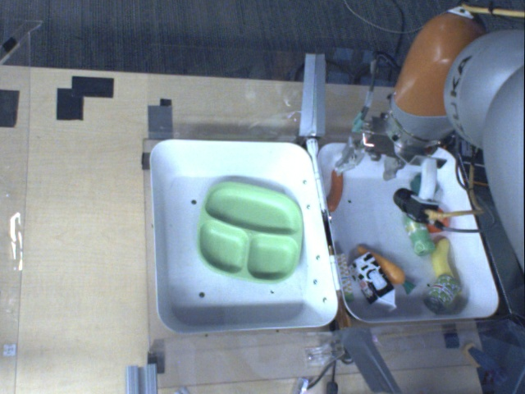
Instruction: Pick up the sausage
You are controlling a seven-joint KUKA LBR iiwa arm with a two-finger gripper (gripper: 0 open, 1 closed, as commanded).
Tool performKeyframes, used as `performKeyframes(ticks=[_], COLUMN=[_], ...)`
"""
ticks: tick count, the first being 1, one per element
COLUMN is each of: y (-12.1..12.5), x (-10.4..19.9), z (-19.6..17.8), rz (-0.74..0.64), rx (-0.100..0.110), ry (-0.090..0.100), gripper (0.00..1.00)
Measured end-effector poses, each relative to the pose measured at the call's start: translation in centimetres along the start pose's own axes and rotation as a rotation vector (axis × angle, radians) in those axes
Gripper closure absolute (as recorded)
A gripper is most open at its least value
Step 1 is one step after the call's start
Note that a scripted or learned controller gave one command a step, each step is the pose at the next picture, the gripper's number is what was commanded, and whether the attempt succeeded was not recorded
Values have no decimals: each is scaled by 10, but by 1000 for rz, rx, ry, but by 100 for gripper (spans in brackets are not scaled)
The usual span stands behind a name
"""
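The gripper (371,156) hovers with fingers spread wide and holding nothing, at one o'clock from the sausage (335,189), which lies against the right bin's (484,300) nine-o'clock wall. That wall may block one finger, causing a glancing, failed grasp.

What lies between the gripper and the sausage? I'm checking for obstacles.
Nothing: in the camera view, bare white bin floor separates the gripper from the sausage just left of it.

Reddish sausage (335,189) (right bin, left wall)
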State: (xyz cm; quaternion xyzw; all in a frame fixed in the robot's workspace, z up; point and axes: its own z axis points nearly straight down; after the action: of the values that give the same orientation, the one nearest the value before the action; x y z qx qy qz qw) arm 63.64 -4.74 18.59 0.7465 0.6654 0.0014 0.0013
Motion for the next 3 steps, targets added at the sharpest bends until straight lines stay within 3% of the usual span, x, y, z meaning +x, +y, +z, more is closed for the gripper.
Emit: performKeyframes(ticks=[1, 2, 3], y=[25, -2, -41], x=[-38, -9, 4], z=[95, -1, -56], rz=[48, 71, 71], rx=[-2, -2, -1], ry=[0, 1, 1], gripper=[0, 0, 0])
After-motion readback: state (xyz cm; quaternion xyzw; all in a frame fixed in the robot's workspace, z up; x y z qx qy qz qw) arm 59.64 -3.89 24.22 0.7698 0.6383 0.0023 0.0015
